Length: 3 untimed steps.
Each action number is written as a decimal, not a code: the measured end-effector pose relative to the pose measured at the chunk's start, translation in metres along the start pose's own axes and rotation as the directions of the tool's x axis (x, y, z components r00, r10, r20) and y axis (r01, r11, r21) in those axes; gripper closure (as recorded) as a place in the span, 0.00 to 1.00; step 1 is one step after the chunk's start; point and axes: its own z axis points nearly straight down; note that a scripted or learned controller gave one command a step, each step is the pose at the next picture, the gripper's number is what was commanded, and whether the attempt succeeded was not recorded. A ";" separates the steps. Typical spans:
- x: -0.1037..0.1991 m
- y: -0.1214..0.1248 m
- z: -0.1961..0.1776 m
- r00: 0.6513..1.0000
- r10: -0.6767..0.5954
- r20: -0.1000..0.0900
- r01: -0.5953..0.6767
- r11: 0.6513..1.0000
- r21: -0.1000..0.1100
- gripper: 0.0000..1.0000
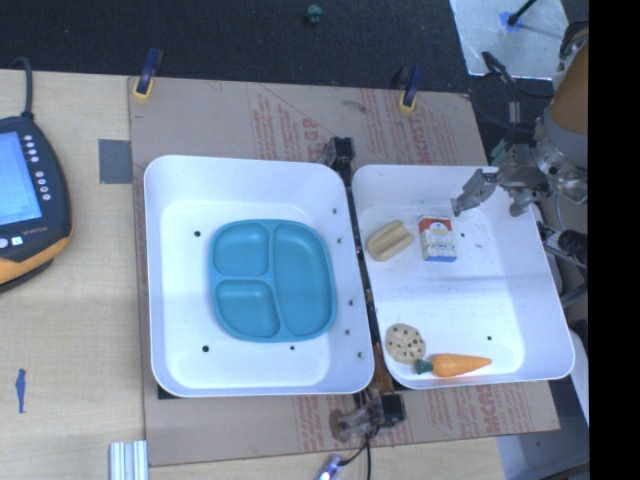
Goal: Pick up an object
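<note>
Small carton (pixel 437 238): lay in the right bin, upper middle of its floor, white with a red top and a blue lower edge; nearest of the objects to the gripper, yet apart from it.
Bread-like block (pixel 389 239): tan, lay just beside the carton on its left, close to the bin's left wall, slightly tilted.
Cookie (pixel 405 342): round, pale with dark specks, rested near the front left corner of the right bin.
Carrot (pixel 457 365): orange with a green stub at its left end, lay along the front wall, just right of the cookie.
Gripper (pixel 494 196): hung over the upper right part of the right bin, two grey fingers spread apart with nothing between them; left fingertip (pixel 466 201) pointed down toward the carton without touching it.
Arm (pixel 570 88): entered from the right edge, orange band seen above the wrist.
Right bin (pixel 520 298): shallow, white, set touching the left bin along a shared edge.
Left bin (pixel 180 268): white, held a blue divided plate (pixel 272 279) at its centre, three compartments facing up.
Bench (pixel 70 348): pale wood, with a brown board under both bins, clamped at the back.
Pendant (pixel 28 203): black and orange, screen lit, lay at the far left.
</note>
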 end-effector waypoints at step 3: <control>0.012 0.061 0.142 1.000 0.000 -0.001 0.000 1.000 -0.001 0.00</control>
